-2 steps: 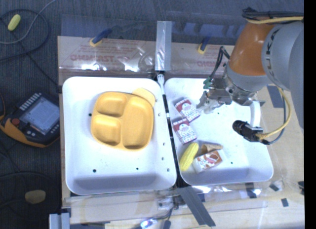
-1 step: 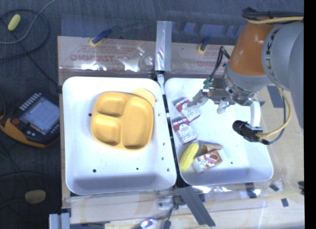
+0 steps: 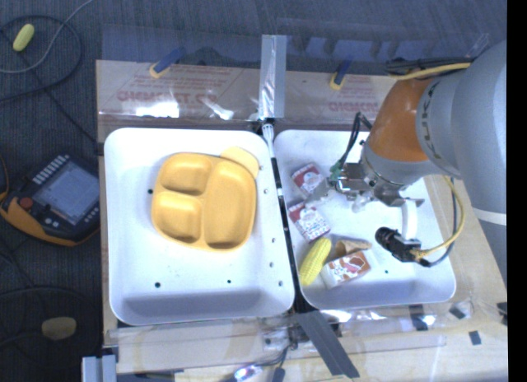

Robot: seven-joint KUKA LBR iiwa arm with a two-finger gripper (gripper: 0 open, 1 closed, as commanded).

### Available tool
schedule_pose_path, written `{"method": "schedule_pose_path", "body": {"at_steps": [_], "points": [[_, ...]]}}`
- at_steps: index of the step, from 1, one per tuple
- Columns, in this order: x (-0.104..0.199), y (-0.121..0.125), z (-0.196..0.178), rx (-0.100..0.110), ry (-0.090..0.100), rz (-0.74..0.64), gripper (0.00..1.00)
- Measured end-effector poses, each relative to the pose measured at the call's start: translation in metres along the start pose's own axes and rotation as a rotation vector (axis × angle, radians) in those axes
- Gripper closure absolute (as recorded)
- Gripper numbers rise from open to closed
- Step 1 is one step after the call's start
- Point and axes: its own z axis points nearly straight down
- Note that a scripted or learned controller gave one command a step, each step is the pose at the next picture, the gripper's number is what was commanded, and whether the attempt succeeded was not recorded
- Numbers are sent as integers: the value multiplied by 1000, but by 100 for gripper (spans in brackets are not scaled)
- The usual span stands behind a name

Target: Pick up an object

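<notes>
Looking down at the right bin (image 3: 440,290), I see the arm (image 3: 461,117) reaching in from the right, its orange band above the wrist, with the end effector (image 3: 350,184) low over the bin's middle. I cannot tell how far it is open, and nothing shows clearly in its hold. Just left of the end effector lies a red-and-white packet (image 3: 306,179); a second packet (image 3: 311,221) sits below and left of it. Farther below and left, the corn cob (image 3: 315,260) lies with its long axis slanted, upper end pointing up and right toward the end effector, lower end toward the bin's near-left corner. Beside the cob's right flank sits a red-and-white carton (image 3: 347,266), touching or nearly so. Well left of the end effector, in the left bin (image 3: 132,290), rests a yellow divided tray (image 3: 206,199).
</notes>
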Motion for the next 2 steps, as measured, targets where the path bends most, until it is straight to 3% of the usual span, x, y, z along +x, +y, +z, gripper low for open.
{"method": "schedule_pose_path", "body": {"at_steps": [1, 2], "points": [[0, 50, 12, -21, 2, 56, 0], [0, 52, 1, -26, 1, 55, 100]]}}
